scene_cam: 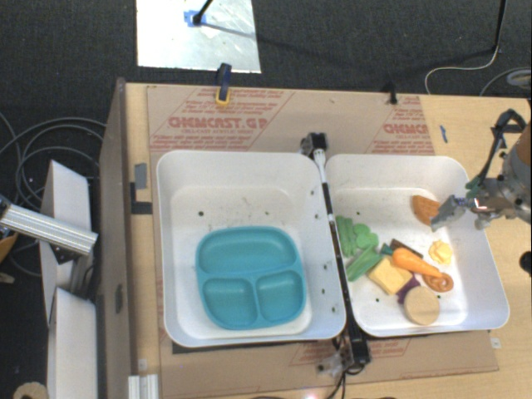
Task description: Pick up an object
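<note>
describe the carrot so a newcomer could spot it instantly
Look in the right-hand white bin, at the heap of toy food in its lower half. The carrot lies near the heap's middle, slanting down to the right, between the yellow block and the small pale yellow piece. It is the only bright orange, tapered piece there.

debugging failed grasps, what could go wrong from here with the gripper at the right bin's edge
1. The gripper sits beside the orange-brown piece near the right bin wall; closing could nudge it away rather than grip it.
2. The carrot, yellow block and green pieces lie packed together, so a grasp there might catch two items or slip.
</note>
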You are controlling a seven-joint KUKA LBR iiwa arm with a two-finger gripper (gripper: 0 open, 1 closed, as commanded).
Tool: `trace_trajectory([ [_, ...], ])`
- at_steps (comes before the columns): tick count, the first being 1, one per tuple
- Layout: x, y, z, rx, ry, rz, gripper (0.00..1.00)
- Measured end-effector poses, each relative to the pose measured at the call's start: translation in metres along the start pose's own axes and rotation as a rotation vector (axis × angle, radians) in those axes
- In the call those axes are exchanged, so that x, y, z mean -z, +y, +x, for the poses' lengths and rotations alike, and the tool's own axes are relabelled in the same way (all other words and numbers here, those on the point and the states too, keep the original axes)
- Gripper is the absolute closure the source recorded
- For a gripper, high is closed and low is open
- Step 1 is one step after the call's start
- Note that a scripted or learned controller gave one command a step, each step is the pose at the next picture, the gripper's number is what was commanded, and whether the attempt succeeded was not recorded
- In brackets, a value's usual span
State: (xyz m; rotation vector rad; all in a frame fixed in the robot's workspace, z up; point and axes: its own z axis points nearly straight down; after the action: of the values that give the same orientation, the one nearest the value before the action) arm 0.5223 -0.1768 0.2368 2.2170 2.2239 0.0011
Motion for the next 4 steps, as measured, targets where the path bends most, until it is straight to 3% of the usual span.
trace_trajectory([
  [1,-0.113,0.087,-0.030,0.003,-0.001,0.001,0.00],
  [2,-0.154,0.103,-0.029,0.004,-0.001,0.000,0.00],
  [3,-0.140,0.105,-0.029,0.005,-0.002,-0.006,1.00],
  [4,-0.090,0.141,-0.030,0.003,-0.002,-0.008,1.00],
])
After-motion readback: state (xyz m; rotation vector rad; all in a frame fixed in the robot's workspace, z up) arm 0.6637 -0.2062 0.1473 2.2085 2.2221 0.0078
